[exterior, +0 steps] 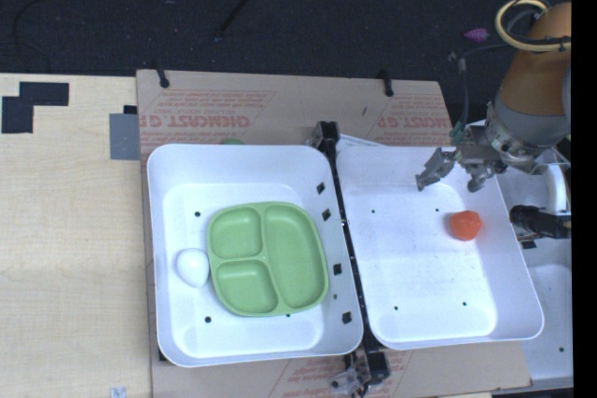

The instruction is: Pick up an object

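A small orange-red ball (464, 225) lies on the floor of the right bin (420, 294), near its right wall. My gripper (455, 178) hangs above the bin's upper right corner, up and slightly left of the ball, with its two fingers spread open and nothing between them. In the left bin (177, 177) a green divided plate (267, 257) lies flat, and a white egg-shaped object (193, 267) rests against its left edge.
The arm's grey wrist and orange band (536, 79) reach in over the right bin's top right corner. A black divider (338, 238) separates the bins. Cardboard (280, 112) lies beneath them, with wooden bench to the left.
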Robot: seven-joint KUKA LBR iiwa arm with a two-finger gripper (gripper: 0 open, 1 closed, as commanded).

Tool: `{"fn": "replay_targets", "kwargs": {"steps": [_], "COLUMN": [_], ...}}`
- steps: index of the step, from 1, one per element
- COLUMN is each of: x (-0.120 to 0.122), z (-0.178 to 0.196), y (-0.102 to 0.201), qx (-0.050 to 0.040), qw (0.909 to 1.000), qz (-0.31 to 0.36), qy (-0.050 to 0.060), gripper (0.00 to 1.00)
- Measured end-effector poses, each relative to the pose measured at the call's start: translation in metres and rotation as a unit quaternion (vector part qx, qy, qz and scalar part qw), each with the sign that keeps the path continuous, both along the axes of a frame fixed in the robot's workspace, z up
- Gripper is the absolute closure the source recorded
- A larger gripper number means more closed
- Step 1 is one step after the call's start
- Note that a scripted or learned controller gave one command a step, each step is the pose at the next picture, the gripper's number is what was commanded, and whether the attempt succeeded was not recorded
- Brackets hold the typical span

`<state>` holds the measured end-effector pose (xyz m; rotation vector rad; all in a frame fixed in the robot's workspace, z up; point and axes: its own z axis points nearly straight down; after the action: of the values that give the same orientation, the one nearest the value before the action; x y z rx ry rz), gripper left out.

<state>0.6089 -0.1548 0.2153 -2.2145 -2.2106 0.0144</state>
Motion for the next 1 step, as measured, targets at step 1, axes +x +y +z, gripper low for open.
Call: {"fn": "replay_targets", "kwargs": {"steps": [1], "x": [0.0027], "z": [0.0082], "y": [-0.0001], "qx": [-0.0013], "qw": [1.0], "qz": [0.001], "qy": [-0.007], "gripper": [0.0]}}
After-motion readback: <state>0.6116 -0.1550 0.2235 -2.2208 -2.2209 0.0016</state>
